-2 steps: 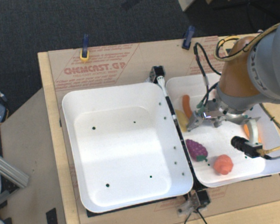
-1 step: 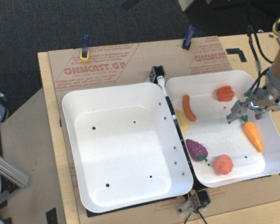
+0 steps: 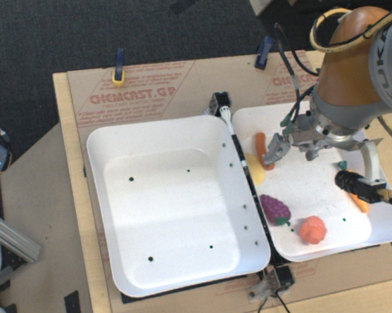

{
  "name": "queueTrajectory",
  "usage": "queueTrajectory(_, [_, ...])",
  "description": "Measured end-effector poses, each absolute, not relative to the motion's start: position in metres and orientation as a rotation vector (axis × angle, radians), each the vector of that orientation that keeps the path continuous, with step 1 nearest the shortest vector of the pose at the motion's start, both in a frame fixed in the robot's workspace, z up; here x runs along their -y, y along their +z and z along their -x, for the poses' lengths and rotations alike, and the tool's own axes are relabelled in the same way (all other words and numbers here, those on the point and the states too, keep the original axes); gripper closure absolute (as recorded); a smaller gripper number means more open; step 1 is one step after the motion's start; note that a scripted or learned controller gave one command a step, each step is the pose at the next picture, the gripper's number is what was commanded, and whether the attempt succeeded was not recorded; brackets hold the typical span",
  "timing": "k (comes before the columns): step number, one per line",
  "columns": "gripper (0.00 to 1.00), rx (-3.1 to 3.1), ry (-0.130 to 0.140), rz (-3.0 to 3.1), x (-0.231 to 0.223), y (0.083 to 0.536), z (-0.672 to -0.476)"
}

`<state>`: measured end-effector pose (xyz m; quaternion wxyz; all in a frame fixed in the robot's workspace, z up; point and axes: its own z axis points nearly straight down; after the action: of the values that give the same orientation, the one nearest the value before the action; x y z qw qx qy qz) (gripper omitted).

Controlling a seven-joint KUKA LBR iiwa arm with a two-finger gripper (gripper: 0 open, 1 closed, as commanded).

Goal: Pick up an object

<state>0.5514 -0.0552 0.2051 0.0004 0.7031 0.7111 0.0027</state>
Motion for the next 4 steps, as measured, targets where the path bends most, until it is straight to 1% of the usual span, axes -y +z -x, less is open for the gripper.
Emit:
queueTrajectory(1, [0.0,-2.204,0.0,-2.224,0.168,0.244,-0.55])
queueTrajectory(2, [1.0,-2.217,0.002,-2.215,0.161,0.252,-0.551])
queueTrajectory(3, [1.0,-2.223,0.011,-2.211,0.105,0.333,-0.501])
queueTrajectory(4, [1.0,-2.228,0.013,-2.207,0.024,0.387,-0.48])
